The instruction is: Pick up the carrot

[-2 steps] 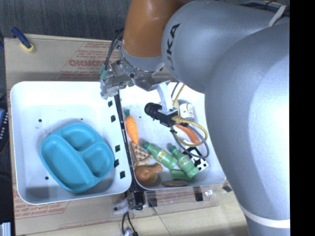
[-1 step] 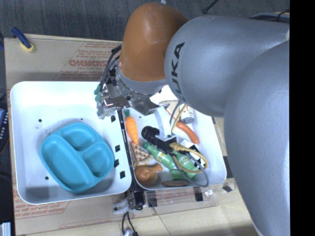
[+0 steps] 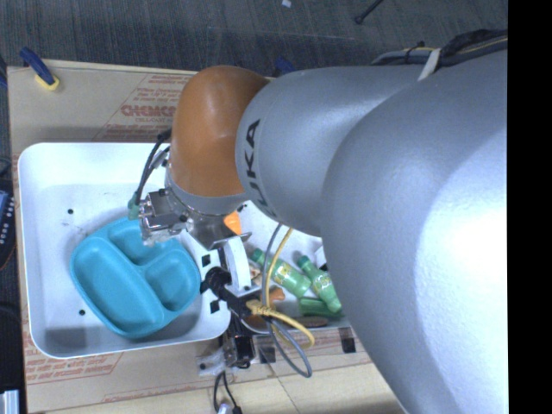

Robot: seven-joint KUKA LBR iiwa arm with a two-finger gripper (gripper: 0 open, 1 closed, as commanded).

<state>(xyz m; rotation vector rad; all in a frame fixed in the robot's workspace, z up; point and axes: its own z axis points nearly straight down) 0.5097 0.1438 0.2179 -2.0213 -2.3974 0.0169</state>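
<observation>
Grey arm body (image 3: 388, 197) is seen nearest, masking most of the right bin. Carrot (image 3: 232, 222) is glimpsed as an orange bit just under the wrist, beside the green bottles (image 3: 302, 281). Fingers' state cannot be told; wrist hardware is seen at the blue tray (image 3: 129, 283) in the left bin (image 3: 34, 231). Risk judged: tray or bottles get grabbed instead, since the carrot is crowded.

Smooth grey shell on the arm (image 3: 388, 188), a soft sheen across it; the orange band (image 3: 211, 128) looks glossy. Lower left, the white bin (image 3: 39, 231) reads as smooth matt plastic, and the blue tray (image 3: 129, 283) in it as moulded plastic with a slight shine. Green bottles (image 3: 306, 283) at centre gleam like plastic. Printed brown cardboard (image 3: 138, 102) upper left, matt
</observation>
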